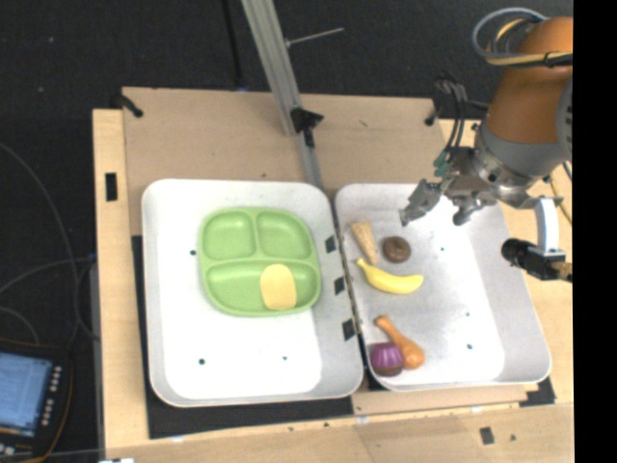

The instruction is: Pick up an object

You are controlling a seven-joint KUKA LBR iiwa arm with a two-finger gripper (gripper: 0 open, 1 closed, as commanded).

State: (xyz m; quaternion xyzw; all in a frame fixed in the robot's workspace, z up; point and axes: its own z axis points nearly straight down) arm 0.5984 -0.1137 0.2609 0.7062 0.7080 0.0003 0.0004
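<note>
1. Status: by your view the pick has not begun. Nothing sits between the fingers of the hand (pixel 442 208), and every object lies flat in a bin.
2. Hand state: released. The two fingers are spread apart, tips pointing down over the upper part of the right bin (pixel 501 287), with bare white floor showing between them.
3. Right bin contents, all near its left wall: a tan cone-shaped piece (pixel 363 240), a brown round piece (pixel 396 250) just beside it, a banana (pixel 390 280) below those two, then a carrot (pixel 399 341) and a purple round piece (pixel 387 358) touching each other near the lower left corner.
4. Nearest candidate: the brown round piece. It lies below and to the left of the hand, near but apart from the left fingertip. The cone is next, further left.
5. Left bin (pixel 174 355): a green divided plate (pixel 258 258) with a yellow block (pixel 279 286) in its lower compartment, well apart from the hand.
6. Remaining, as you would judge it: shift left and downward, descend, clench, lift.
</note>
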